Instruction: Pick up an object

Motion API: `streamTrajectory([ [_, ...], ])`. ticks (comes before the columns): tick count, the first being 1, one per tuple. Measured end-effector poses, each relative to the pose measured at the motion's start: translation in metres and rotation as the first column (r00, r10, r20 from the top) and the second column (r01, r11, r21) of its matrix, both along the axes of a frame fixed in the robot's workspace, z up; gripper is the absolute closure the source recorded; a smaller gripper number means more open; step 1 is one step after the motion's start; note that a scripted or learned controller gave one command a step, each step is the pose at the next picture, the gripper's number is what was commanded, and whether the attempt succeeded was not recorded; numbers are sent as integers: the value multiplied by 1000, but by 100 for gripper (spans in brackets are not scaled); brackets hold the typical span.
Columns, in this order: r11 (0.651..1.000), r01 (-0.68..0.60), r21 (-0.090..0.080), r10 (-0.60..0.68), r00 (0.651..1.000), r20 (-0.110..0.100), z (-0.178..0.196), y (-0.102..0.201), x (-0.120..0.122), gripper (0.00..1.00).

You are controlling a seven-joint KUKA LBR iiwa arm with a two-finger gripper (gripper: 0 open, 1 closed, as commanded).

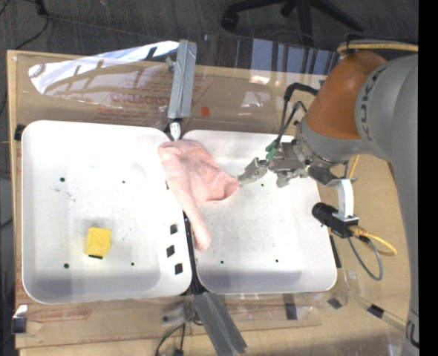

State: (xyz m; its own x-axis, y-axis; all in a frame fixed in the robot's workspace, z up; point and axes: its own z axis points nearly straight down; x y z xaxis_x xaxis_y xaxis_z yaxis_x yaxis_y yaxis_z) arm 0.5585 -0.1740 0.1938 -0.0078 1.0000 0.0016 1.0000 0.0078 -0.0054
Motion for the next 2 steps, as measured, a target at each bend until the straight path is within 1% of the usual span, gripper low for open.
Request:
streamTrajectory([
  [1,988,-154,-1,154,988,3,-103,17,9,0],
  [2,987,-160,-1,160,987,1,-93,17,9,100],
])
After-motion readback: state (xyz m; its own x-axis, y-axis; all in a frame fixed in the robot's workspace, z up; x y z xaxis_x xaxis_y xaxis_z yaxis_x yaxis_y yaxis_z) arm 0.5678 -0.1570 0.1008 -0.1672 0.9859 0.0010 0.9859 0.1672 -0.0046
